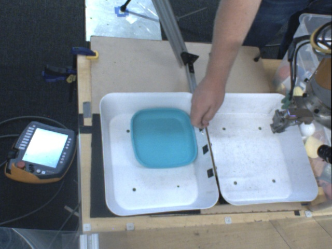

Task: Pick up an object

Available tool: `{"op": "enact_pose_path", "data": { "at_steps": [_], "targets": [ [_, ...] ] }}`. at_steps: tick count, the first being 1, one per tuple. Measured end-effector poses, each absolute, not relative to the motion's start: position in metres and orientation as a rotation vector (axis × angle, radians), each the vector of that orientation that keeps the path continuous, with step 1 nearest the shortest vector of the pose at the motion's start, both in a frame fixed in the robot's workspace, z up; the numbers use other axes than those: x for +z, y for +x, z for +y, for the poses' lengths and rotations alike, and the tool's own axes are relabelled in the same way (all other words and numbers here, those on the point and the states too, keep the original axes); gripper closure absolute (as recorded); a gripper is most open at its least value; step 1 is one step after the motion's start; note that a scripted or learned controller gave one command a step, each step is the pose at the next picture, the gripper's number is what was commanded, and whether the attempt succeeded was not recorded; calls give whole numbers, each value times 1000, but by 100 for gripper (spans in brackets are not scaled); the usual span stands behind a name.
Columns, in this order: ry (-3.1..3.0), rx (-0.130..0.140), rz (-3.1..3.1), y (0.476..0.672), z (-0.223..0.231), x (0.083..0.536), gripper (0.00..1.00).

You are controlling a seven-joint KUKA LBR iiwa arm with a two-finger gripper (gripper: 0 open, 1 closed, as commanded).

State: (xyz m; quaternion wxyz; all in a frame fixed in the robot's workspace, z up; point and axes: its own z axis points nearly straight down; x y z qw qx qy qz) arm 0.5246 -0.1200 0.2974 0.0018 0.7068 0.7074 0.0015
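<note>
A blue plate (163,138) lies flat in the left bin (119,191), toward its right half, and it is the only object on offer for the pick. A person's hand (206,104) reaches down from the far side and rests at the plate's far right corner, right where the two bins meet. The end effector (280,121) hangs over the far right edge of the right bin (259,180), well apart from the plate; whether it is released or clenched cannot be told from this angle, and nothing can be seen in it.

The step in hand looks like the approach, and it should not begin while the hand is at the plate. Once the hand is gone, the arm has to cross the divide between the bins and come down on the plate. A flat, shallow plate gives little to pinch from above, so the raised rim is the sensible target: one side of the end effector inside the rim, the other outside. The near or left edge has more free bin floor around it. A teach pendant (42,151) sits off the table (140,61) to the left.
</note>
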Motion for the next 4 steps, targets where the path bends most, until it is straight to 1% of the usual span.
{"op": "enact_pose_path", "data": {
  "at_steps": [1, 2, 3, 4],
  "targets": [
    [2217, 2, 2226, 528, -64, 294, 100],
    [2217, 2, 2226, 526, -22, 284, 100],
    [2218, 0, 2226, 528, 18, 267, 100],
    [2217, -1, 2228, 532, 72, 243, 100]
  ]
}}
